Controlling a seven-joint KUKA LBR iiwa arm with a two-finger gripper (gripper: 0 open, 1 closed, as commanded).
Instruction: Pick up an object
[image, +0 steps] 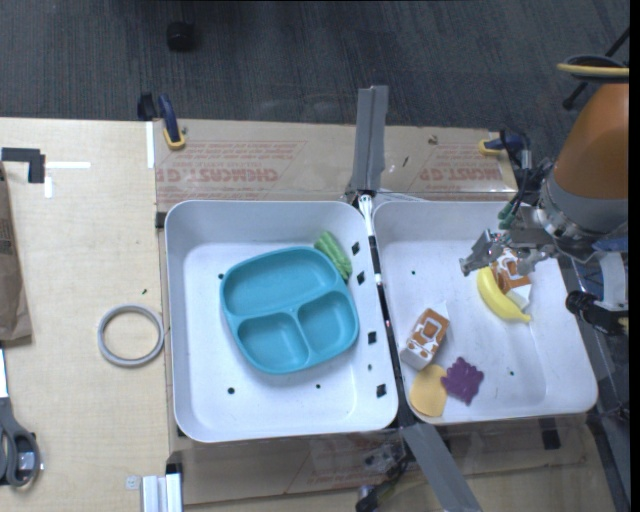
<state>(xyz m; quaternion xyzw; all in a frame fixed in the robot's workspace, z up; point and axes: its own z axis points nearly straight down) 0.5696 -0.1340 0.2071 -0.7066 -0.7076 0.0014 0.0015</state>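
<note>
My gripper (498, 262) hangs low over the back of the right bin (560, 400), open, one finger (473, 263) reaching out to the left. Right under it lie a yellow banana (503, 299) and a small orange-and-white object (514, 277), the latter partly hidden by the gripper. I cannot tell whether the fingers touch either one. Nearer the front of the same bin are a small white-and-orange carton (425, 337), a purple bunch of grapes (464, 379) and a flat yellow-orange piece (429, 394).
The left bin (190, 330) holds a blue divided plate (288, 309) and a green toy (335, 255) at the plate's back right edge. A grey divider bar (369, 140) runs between the bins. On the bench to the left lie a grey ring (131, 334) and scissors (15, 452).
</note>
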